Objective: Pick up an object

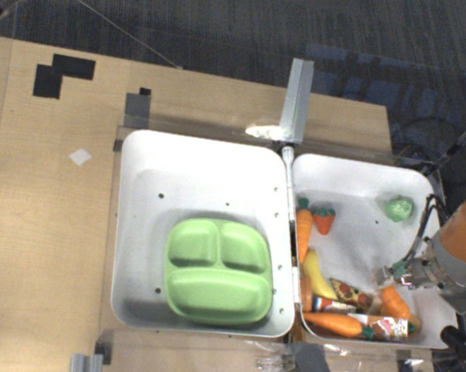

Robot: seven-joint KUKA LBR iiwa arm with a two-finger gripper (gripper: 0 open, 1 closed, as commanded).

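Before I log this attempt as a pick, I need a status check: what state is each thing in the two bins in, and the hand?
Green divided plate: flat, right way up, in the left bin.
Strawberry: lying loose by the divider in the right bin.
Green round item: lying alone near the far right corner.
Banana: lying in the pile.
Carrot: lying along the near wall.
Hand: low over the pile; grip unclear.

The right bin holds toy food: a strawberry beside an upright carrot, a banana, a small printed packet, a carrot lying along the near wall, another carrot, and a green lump apart in the far corner.
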